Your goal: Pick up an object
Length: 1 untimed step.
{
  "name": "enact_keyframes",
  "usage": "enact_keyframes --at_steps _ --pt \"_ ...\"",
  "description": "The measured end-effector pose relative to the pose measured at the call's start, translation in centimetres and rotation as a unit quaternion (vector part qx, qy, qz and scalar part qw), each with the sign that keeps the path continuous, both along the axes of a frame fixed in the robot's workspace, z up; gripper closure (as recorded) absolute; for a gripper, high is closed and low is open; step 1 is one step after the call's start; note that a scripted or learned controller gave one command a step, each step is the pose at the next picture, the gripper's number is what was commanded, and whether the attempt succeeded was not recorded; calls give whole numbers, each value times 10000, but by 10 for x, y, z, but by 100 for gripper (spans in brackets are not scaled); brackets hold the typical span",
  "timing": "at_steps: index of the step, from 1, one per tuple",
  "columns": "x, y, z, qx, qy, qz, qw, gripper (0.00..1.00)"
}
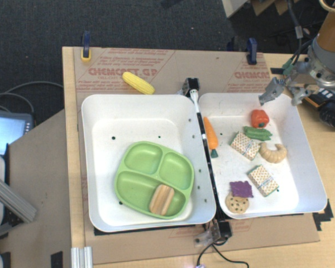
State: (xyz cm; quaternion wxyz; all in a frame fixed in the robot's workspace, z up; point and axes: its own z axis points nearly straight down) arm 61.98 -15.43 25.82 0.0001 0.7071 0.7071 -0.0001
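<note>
My gripper (282,96) hangs over the back right corner of the right bin (310,177), open, with nothing between its fingers. Just in front of it and slightly left lies a red pepper (259,118). A green pea pod (257,133) lies beside the pepper. Nearer the front are a croissant (273,152), two patterned sandwich squares (244,145) (263,180), a purple piece (241,189) and a cookie (236,204). An orange carrot (211,135) lies along the bin's left wall.
The left bin (100,127) holds a green divided plate (151,166) with a hot dog (162,199) in its front section. A yellow corn cob (138,83) rests on the bench behind the left bin. Blue clamps (250,50) grip the bench's back edge.
</note>
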Motion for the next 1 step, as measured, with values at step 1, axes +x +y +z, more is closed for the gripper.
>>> enact_keyframes --at_steps 1 --pt "-10 -51 -162 10 60 -23 10000 0"
